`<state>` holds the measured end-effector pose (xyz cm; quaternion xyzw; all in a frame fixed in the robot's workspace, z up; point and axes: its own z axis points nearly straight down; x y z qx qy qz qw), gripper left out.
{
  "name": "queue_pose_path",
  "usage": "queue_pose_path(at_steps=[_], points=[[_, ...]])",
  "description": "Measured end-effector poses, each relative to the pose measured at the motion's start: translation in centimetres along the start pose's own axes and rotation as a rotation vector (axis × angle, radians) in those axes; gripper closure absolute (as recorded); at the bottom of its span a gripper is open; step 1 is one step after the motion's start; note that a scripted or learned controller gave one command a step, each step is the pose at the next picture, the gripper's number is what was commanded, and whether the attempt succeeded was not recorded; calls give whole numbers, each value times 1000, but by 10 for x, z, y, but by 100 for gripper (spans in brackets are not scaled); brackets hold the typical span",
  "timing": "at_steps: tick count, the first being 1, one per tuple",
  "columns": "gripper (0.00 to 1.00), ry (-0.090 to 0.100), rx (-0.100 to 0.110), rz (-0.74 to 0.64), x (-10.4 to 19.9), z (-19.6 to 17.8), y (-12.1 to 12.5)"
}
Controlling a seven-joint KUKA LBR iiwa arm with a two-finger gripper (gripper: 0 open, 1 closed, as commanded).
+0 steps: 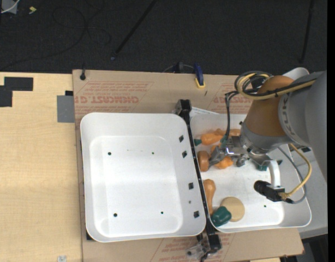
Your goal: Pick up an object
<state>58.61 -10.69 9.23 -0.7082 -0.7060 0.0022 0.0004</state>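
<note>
Apparently the pick is just starting: the metal pincer (226, 150) is reaching down among small orange plastic pieces (212, 138) in the shallow white right-hand bin (290, 214); I cannot tell its opening, and nothing is lifting yet.

- Light is even and fairly bright over the bench (36, 162), seemingly from overhead.
- Both white bins, left (135, 173) and right (276, 212), look nearly washed out, with soft grey shading along their walls.
- The floor (156, 26) beyond is dark and low in detail.
- Shadows are faint and soft-edged.
- Focus is slightly soft; small items blur together.
</note>
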Motion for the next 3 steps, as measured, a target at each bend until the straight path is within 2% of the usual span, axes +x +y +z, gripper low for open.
queue_pose_path(at_steps=[1, 2, 3], points=[[100, 3, 3, 4, 0, -9, 1], [100, 4, -12, -11, 72, -101, 42], [100, 4, -4, -9, 133, -132, 32]])
